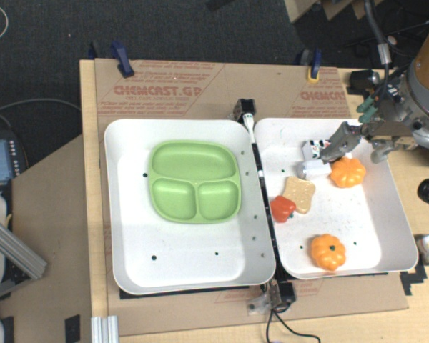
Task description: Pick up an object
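Pick not done yet: hand was low in the right bin, right by a small white obj, finger state can't tell, nothing visibly lifted.

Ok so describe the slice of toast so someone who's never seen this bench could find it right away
Look in the right-hand white bin, the one without the green divided plate. Near that bin's left side lies the toast slice, flat and tan. A small red piece touches its lower left corner. Its pale bread colour and squarish shape set it apart from the two round orange pumpkins.
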`<action>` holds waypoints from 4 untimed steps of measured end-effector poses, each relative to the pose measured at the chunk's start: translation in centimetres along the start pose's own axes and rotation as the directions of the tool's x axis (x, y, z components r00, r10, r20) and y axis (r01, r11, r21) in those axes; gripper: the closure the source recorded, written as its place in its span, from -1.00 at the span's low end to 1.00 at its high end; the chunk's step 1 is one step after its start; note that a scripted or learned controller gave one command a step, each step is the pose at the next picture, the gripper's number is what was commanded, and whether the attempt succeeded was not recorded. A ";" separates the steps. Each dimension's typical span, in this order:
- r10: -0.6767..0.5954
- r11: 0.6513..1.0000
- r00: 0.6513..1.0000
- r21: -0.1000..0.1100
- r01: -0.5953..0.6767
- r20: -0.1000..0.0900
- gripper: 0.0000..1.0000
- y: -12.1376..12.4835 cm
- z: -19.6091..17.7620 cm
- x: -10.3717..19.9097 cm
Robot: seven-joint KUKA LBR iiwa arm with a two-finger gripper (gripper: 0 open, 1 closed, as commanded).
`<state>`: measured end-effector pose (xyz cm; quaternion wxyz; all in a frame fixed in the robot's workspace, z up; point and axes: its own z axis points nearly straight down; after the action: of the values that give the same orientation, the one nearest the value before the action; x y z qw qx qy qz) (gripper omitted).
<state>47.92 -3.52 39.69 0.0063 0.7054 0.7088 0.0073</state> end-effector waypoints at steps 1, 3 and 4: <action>0.003 1.000 1.000 0.014 -0.003 0.003 1.00 0.1 -0.1 -0.1; 0.008 1.000 1.000 0.021 -0.008 0.002 1.00 -0.1 4.3 -5.4; 0.009 1.000 1.000 0.016 -0.009 0.004 1.00 -0.1 3.9 -8.8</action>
<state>47.94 -12.36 35.81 0.0021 0.7085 0.7058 0.0003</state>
